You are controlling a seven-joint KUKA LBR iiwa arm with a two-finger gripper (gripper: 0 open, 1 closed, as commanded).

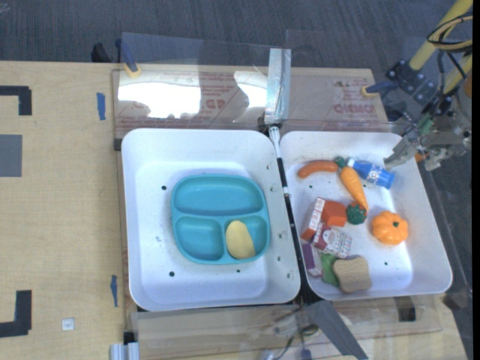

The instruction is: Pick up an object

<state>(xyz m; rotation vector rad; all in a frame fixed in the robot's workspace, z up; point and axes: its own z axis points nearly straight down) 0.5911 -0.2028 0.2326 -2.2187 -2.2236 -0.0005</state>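
Note:
The right bin (pixel 427 257) holds several toy foods. Among them are an orange sausage (pixel 318 169), a carrot (pixel 353 187), a blue and white bottle (pixel 373 173), an orange pumpkin (pixel 390 228), a red and white carton (pixel 324 216) and a tan bread piece (pixel 351 274). My gripper (pixel 397 156) hangs over the far right corner of this bin, just right of the bottle and apart from it. I see nothing held in it.
The left bin (pixel 142 201) carries a teal divided plate (pixel 217 201) with a yellow oval food (pixel 240 240) in its lower right compartment. A clear upright panel (pixel 195 88) stands behind the bins. Cables (pixel 450 32) and the arm crowd the upper right.

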